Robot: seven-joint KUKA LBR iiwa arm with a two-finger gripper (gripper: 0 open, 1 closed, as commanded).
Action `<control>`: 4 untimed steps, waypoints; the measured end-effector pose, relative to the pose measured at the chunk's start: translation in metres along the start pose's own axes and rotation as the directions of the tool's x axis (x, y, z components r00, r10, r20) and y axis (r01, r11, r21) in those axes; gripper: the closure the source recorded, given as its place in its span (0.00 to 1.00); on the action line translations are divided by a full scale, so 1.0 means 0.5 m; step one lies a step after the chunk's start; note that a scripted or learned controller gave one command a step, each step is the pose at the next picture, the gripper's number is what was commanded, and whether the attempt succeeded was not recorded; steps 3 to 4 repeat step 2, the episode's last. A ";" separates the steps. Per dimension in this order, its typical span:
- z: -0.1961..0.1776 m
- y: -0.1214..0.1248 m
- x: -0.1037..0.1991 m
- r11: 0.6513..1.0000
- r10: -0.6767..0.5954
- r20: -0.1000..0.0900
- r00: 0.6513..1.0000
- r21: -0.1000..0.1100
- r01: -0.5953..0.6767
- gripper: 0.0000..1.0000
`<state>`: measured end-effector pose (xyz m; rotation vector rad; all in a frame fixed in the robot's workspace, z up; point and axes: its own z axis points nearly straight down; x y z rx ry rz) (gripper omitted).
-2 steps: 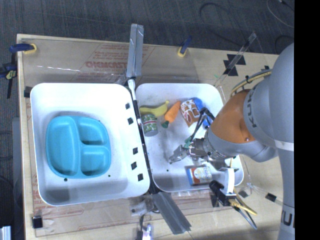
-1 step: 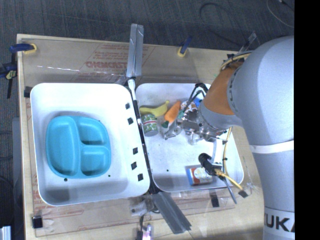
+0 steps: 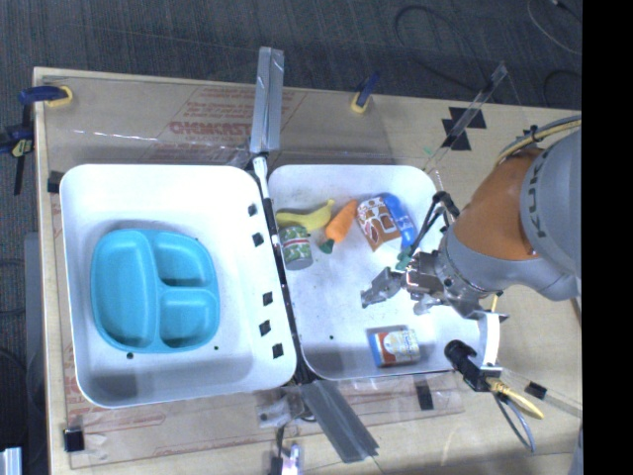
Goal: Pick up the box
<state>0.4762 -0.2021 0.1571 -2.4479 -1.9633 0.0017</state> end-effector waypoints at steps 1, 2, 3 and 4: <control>0.131 0.003 -0.003 0.997 -0.072 0.001 0.997 -0.002 0.072 0.00; 0.133 -0.022 0.103 0.906 -0.423 0.000 0.906 0.000 0.423 0.00; 0.133 -0.022 0.103 0.906 -0.423 0.000 0.906 0.000 0.423 0.00; 0.133 -0.022 0.103 0.906 -0.423 0.000 0.906 0.000 0.423 0.00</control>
